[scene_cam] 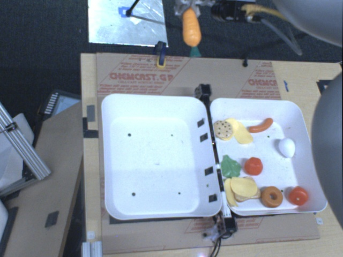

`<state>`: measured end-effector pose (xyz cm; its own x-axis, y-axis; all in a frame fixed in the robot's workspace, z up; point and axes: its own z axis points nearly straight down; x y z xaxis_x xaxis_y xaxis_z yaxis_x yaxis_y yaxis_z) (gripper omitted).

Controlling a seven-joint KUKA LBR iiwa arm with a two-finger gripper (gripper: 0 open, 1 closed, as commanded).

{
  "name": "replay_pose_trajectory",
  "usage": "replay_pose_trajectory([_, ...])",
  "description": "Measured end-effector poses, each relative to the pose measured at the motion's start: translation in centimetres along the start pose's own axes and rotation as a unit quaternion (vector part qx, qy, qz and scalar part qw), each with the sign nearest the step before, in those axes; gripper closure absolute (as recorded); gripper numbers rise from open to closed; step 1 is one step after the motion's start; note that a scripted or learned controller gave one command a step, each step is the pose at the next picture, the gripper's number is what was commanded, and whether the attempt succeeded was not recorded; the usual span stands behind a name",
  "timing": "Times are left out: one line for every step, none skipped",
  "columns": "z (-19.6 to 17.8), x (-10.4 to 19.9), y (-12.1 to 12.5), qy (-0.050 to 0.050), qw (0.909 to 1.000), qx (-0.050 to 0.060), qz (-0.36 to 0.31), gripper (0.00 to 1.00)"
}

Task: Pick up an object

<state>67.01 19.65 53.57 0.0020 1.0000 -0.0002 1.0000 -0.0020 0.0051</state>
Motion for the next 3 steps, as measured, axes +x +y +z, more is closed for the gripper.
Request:
replay_pose_trajectory([20.4, 2.1, -1.7, -0.001, 1.0, 0.009, -0.002, 1.0])
replay_pose_trajectory([33.6, 3.9, -0.4, -0.001, 1.0, 0.005, -0.003, 1.0])
replay_pose_trajectory([36.2, 3.8, -0.4, 0.0, 1.0, 0.003, -0.002, 1.0])
